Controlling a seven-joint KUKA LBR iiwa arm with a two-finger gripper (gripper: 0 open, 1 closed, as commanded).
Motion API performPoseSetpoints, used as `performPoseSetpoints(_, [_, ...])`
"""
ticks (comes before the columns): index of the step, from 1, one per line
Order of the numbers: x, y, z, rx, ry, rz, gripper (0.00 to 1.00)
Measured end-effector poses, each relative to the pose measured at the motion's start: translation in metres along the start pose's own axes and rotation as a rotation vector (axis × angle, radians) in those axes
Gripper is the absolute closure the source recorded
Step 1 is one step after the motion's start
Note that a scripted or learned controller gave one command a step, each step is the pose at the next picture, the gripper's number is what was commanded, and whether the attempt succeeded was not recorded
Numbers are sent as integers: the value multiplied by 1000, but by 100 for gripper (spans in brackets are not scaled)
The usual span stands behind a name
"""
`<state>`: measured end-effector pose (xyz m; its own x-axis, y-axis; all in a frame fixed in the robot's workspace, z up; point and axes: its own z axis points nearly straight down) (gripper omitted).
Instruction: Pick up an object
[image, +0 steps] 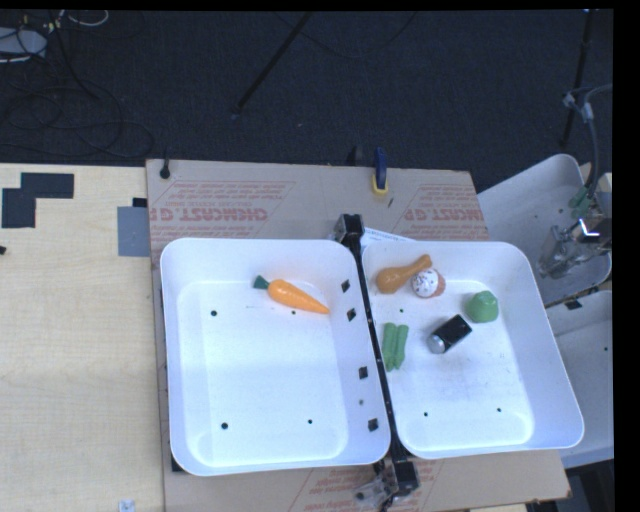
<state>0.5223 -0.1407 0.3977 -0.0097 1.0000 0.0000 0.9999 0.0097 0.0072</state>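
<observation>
A brown cardboard sheet (260, 200) lies under both bins on the pale bench (70, 350). A blue-and-yellow clamp (380, 172), it seems, grips the sheet's far edge.

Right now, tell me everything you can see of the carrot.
The carrot is a small toy, smooth like plastic, with an orange tapered body and a dark green stub at its thick end. It lies flat on the floor of the left bin, near the far wall, green end toward the view's upper left, tip toward the divider between the bins. It lies alone; nothing but the bin touches it.
</observation>
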Motion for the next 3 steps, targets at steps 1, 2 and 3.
performPoseSetpoints(1, [52,30,75,16,3,4,100])
performPoseSetpoints(2, [0,-10,95,14,-1,16,100])
performPoseSetpoints(3, [-44,-50,122,14,0,16,100])
